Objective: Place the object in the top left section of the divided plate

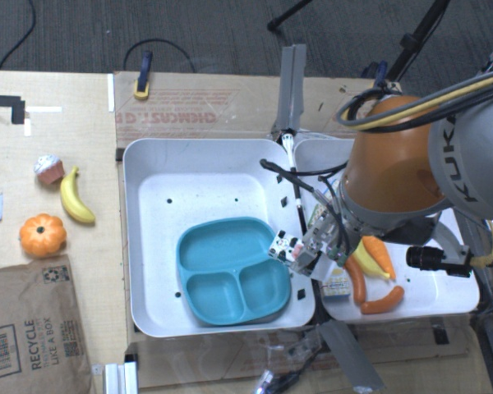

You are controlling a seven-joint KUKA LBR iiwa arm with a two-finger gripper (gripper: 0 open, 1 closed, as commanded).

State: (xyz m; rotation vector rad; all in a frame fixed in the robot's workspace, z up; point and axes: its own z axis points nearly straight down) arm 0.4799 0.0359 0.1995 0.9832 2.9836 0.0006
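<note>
While your gripper (300, 251) hovers at the blue divided plate (230, 279), finger state unclear, carry toward its top-left section.

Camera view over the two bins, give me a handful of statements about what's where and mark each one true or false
1. The blue divided plate lies in the left bin. True.
2. A banana lies inside the left bin. False: it lies on the bench outside the bins, left of the left bin, near a small pumpkin.
3. The gripper is near the plate's right edge, around the wall between the two bins. True.
4. A carrot rests in the plate's large section. False: it is in the right bin, beside the sausages.
5. The plate holds a cupcake. False: the cupcake sits on the bench above the banana.
</note>
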